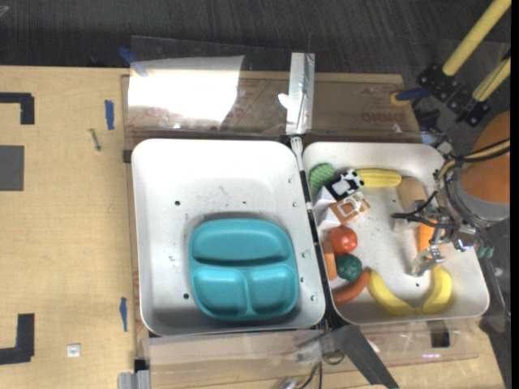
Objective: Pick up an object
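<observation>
The right bin holds several toy foods. A curved yellow banana lies at its near edge, with a red chili to its left. A red tomato and a dark green vegetable sit by the left wall. Farther back are a small orange-and-white box, a black-and-white piece, a green item and a yellow corn-like piece. My gripper hangs low over the bin's right side, just above the banana's right end, beside an orange piece and a tan piece.
The left bin carries a teal divided plate in its near half. A clear upright divider stands behind the bins. The arm's orange band looms over the right bin's right wall. Yellow rods cross the top right.
</observation>
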You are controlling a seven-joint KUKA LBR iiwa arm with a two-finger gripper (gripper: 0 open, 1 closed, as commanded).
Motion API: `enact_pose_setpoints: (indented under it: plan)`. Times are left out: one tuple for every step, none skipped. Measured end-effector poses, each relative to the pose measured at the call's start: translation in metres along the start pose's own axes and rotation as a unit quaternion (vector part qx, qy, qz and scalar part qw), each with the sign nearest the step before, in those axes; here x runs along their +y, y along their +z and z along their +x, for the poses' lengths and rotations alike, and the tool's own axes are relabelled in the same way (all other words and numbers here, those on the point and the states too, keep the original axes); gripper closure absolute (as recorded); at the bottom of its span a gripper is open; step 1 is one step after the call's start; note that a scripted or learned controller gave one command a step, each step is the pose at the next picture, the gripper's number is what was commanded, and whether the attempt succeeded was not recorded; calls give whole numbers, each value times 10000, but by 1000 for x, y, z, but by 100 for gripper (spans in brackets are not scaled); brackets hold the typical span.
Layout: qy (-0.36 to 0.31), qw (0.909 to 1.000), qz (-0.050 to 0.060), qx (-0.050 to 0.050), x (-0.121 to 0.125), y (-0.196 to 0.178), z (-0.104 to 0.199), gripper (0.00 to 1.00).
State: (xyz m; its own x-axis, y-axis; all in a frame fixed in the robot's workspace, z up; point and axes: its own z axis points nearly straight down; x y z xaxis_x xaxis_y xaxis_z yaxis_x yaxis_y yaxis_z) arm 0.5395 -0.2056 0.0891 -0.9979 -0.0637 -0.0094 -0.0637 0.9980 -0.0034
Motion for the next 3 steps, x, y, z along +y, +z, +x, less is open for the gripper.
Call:
enact_pose_setpoints:
  plan:
    - [-8, 10000, 25, -87, 0, -13, -5, 100]
    - [17, 10000, -15, -33, 83, -129, -47, 100]
    - [-883, 9961, -15, -17, 115, -173, -65, 100]
